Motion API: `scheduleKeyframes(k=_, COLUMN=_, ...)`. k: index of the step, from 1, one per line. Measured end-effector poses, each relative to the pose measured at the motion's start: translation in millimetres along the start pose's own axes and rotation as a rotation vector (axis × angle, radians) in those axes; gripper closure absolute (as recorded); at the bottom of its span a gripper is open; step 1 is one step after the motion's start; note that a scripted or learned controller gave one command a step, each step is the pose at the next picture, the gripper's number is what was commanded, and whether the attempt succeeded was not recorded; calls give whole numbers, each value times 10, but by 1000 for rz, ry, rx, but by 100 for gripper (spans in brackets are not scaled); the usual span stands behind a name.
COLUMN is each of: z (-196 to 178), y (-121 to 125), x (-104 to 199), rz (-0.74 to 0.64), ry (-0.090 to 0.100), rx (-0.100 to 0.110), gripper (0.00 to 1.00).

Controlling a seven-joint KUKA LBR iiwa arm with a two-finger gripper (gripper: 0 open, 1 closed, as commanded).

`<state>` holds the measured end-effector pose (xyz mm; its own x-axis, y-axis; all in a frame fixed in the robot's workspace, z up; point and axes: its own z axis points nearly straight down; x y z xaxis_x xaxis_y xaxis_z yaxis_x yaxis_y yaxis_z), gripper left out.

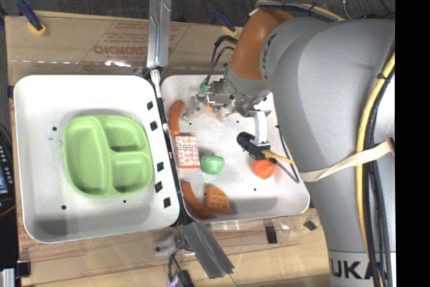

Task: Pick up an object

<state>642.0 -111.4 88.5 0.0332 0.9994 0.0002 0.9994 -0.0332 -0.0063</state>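
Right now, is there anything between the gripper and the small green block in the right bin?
Nothing visible stands between them. The gripper is near the far side of the right white bin, and the small green block lies nearer the camera on bare floor. The orange-and-white packet is just left of it.

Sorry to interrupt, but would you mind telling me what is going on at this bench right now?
A grey arm reaches in over the right bin, which holds small toy foods: a green piece, an orange one, a waffle, two sausages and a red-and-white packet. Its pincer sits low near the bin's far end, with nothing visibly held. The left bin holds a green divided plate, untouched. No pick has been made yet.
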Motion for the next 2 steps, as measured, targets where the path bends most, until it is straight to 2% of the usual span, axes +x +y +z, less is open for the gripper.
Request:
scheduleKeyframes(k=1, z=9, y=-561, x=150, rz=-120, ry=1, rx=3, gripper=0)
scheduleKeyframes(k=2, z=1, y=-1171, x=21, rz=-234, ry=2, rx=1, gripper=0)
